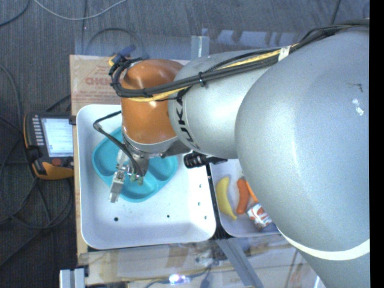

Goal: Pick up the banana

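My tool [123, 180] low in shallow white left bin [150, 221], over teal plastic divided dish [153, 182]; finger state hard to read, cannot tell open or closed, nothing seen between them. My grey arm with orange band [147, 101] hides upper bin and most of right bin [225, 224]. Yellow curved banana [225, 198] well right of tool, in right bin, partly visible under arm. Just beyond it orange carrot-like piece [241, 197], small red-labelled can [259, 216], both cut off by arm. Left of tool, off worktop, orange handheld pendant with screen [51, 143].
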You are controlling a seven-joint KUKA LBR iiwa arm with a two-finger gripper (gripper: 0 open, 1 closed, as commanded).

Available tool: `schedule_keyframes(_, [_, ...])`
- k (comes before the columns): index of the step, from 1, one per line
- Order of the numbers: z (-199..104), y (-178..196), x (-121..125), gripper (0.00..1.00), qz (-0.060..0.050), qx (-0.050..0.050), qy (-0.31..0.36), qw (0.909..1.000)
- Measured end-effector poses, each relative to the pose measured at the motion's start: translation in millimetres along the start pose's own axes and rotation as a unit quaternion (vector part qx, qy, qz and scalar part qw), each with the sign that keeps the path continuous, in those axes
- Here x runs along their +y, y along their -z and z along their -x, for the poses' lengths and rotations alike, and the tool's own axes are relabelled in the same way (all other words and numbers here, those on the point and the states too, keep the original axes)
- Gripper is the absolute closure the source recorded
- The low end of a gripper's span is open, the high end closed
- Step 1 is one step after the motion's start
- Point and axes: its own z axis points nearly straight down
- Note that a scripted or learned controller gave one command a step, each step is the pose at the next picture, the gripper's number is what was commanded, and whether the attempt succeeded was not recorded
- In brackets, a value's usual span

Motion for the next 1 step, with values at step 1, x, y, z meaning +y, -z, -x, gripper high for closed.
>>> schedule_keyframes(1, [31.8,-61.9,-1.0,0.00,0.004,-0.003,0.014,0.9999])
